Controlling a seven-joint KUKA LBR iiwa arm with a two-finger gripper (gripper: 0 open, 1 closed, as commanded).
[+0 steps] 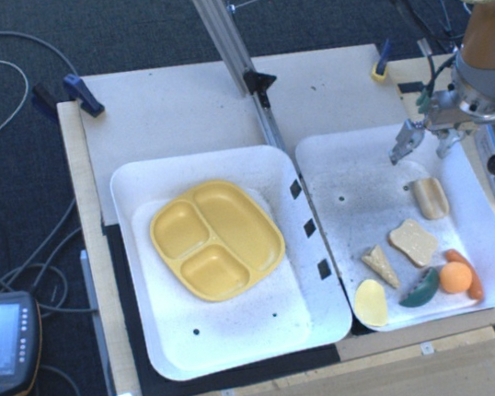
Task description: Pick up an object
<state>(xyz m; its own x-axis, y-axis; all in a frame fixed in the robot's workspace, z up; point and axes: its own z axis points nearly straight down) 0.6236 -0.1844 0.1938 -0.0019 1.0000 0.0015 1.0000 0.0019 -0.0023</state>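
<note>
We see the gripper (422, 142) at the far side of the right bin (345, 167), near its upper right corner, with the arm (487, 43) coming in from the right. Its two fingers stand apart, and we find nothing between them, so the claw is open and carries nothing. It seems to hang over bare bin floor, though from this slant we cannot tell how high it is.

The things to choose from all lie in the near half of that same bin. Closest to the claw is a small tan bread roll (430, 198), just toward us from the fingers and apart from them. Further toward us are a slice of toast (413, 243), a pale wedge (380, 266), a yellow round piece (370, 303) at the near rim, a dark green piece (419, 291), and an orange ball (456, 278) that touches a small carrot-like thing (465, 272).

The left bin (159, 346) holds a yellow divided tray (217, 240), well apart from the claw.

In our judgement the task is at its beginning: no object is lifted or gripped yet. What is left is everything that matters: to go over one object, to descend, to close on it and to raise it. The bread roll looks the nearest candidate.
</note>
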